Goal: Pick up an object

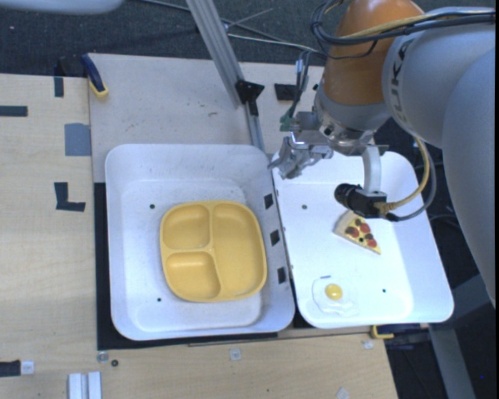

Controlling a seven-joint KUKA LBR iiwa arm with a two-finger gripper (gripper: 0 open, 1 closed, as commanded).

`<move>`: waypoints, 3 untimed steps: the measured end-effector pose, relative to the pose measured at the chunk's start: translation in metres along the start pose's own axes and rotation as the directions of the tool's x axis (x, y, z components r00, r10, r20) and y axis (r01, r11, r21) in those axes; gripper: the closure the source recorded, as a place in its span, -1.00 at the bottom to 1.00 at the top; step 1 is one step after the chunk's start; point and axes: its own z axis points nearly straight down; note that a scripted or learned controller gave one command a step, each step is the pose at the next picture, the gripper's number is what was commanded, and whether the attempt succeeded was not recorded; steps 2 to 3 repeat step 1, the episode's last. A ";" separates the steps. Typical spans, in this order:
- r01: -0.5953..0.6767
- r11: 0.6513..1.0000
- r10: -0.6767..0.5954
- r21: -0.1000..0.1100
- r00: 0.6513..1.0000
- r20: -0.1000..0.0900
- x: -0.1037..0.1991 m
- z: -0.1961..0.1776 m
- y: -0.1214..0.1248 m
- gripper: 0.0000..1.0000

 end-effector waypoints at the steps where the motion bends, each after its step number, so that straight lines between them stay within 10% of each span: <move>1: 0.002 1.000 -0.002 -0.002 1.000 -0.001 0.048 -0.001 0.000 1.00; 3: 0.002 1.000 -0.002 -0.002 1.000 -0.001 0.048 -0.001 0.000 1.00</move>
